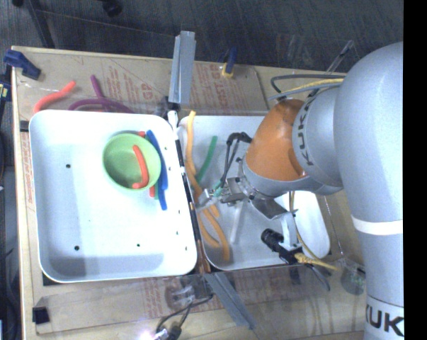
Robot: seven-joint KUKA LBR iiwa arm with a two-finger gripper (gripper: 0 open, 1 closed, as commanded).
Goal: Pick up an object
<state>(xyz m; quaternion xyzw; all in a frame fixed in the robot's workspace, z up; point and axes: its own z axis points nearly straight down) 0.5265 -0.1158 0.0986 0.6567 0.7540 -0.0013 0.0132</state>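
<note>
Left bin [57, 253] floor lies mostly open (green bowl [128, 160] aside); arm [319, 147] crowds right bin [220, 261].

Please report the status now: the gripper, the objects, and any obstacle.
Gripper low in right bin, at its left wall; finger state unclear. Orange strips and green strip beside it. Green bowl sits in left bin.

Grey arm [362, 154], orange band [273, 147], black KUKA lettering, thin cables

Big grey arm [369, 161] reaches in from the right, bent down low; gripper [217, 192] points left.
</note>
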